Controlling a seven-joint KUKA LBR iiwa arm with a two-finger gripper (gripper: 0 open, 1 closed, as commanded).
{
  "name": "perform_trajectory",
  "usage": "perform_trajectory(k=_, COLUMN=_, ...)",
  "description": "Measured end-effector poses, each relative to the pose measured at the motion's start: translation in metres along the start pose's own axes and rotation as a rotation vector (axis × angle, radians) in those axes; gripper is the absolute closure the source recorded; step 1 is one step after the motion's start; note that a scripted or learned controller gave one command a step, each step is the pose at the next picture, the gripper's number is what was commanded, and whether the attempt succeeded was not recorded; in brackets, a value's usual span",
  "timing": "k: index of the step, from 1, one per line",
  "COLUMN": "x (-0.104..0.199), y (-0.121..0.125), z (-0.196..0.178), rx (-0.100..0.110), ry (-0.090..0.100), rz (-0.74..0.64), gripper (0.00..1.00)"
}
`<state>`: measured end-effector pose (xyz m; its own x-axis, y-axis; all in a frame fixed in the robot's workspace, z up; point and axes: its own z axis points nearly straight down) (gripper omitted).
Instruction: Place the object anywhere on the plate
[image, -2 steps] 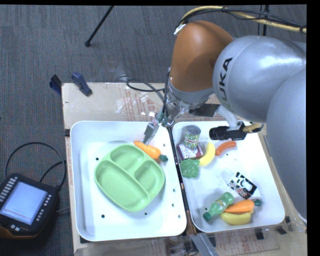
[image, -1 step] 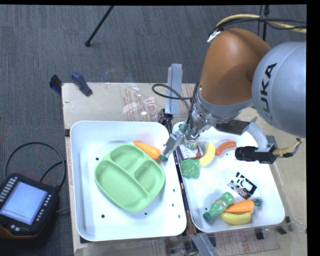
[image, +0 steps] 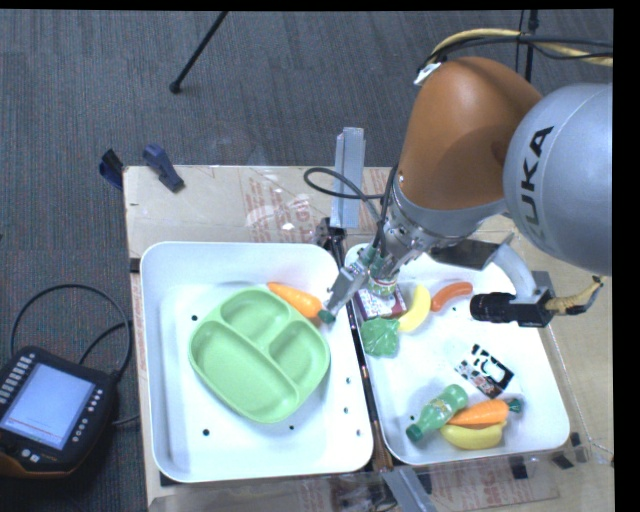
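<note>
Green plate (image: 262, 352) in left bin (image: 160, 300), bare. Carrot (image: 295, 297) touching plate rim at 1 o'clock. Gripper (image: 345, 290) just beside carrot; jaw state unclear. Placement not done.

The arm (image: 560, 170) fills the upper right of the frame: a rounded silver-grey shell with dark KUKA lettering, joined to a bulbous orange band (image: 468, 125). Yellow and black cables loop over the top edge. Below the orange, a grey metal wrist narrows to a slim gripper (image: 352, 283) with green-tipped fingers
</note>
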<state>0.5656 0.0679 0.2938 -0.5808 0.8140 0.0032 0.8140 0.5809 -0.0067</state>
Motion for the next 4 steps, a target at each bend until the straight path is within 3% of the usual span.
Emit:
perform_trajectory(k=1, x=-0.025, y=0.051, z=0.048, rx=-0.001, ry=0.000, rz=-0.037, gripper=0.00)
perform_trajectory(k=2, x=-0.045, y=0.040, z=0.057, rx=0.001, ry=0.001, rz=0.270, gripper=0.00)
perform_trajectory(k=3, x=-0.044, y=0.040, z=0.050, rx=0.008, ry=0.003, rz=0.266, gripper=1.00)
perform_trajectory(k=4, x=-0.044, y=0.040, z=0.051, rx=0.008, ry=0.003, rz=0.265, gripper=0.00)
